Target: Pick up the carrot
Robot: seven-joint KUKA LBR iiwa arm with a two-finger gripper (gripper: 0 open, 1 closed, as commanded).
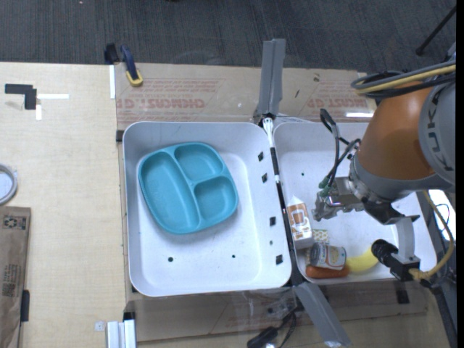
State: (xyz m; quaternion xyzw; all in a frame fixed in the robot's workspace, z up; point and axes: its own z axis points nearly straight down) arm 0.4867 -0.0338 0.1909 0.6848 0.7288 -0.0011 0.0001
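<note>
The carrot (324,272) is a short orange piece lying against the front wall of the right bin (304,167), partly covered by a small can (328,255) just behind it. My gripper (328,203) hangs over the middle of the right bin, below the grey and orange arm (395,147). It is farther back than the carrot and apart from it. Nothing shows between its tips.
A yellow fruit (363,262) lies to the right of the can. A small orange and white carton (298,221) stands by the wall between the bins. The left bin (145,267) holds a blue divided plate (188,187).
</note>
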